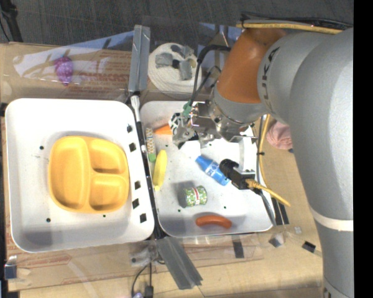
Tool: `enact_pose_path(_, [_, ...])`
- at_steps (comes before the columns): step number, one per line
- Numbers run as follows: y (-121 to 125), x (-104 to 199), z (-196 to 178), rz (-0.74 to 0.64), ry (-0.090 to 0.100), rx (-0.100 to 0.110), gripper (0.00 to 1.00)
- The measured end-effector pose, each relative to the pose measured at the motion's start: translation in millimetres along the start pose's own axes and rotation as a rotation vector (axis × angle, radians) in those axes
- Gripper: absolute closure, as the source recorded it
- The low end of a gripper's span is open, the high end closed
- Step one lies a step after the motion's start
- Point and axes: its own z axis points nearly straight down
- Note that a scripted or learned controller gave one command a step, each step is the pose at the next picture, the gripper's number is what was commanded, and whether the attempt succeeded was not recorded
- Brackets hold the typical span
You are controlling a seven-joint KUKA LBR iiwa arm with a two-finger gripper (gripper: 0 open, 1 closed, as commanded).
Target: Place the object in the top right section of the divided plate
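A yellow divided plate (89,173) lies in the left white bin (25,123), with nothing in its sections. The right bin (248,219) holds a yellow banana-like piece (160,168), a green and white can (196,195), a red sausage (213,221), a blue bottle with a black cap (212,169), and an orange piece (163,130) near the back left corner. My gripper (188,127) hangs low over the back of the right bin, just right of the orange piece. Its fingertips are hard to make out against the wrist hardware.
A roll of white cloth (171,66) sits behind the right bin. A purple item (64,69) lies behind the left bin. A pink object (278,135) shows beside the arm on the right. A yellow cable (270,192) crosses the right bin's right rim.
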Motion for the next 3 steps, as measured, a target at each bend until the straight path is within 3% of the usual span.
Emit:
enact_pose_path(1, [-23, 98, 30, 0.115, -0.001, 0.002, 1.00])
enact_pose_path(2, [-23, 97, 30, 0.116, -0.001, 0.001, 0.00])
enact_pose_path(3, [-95, 191, 63, -0.065, -0.002, 0.001, 0.00])
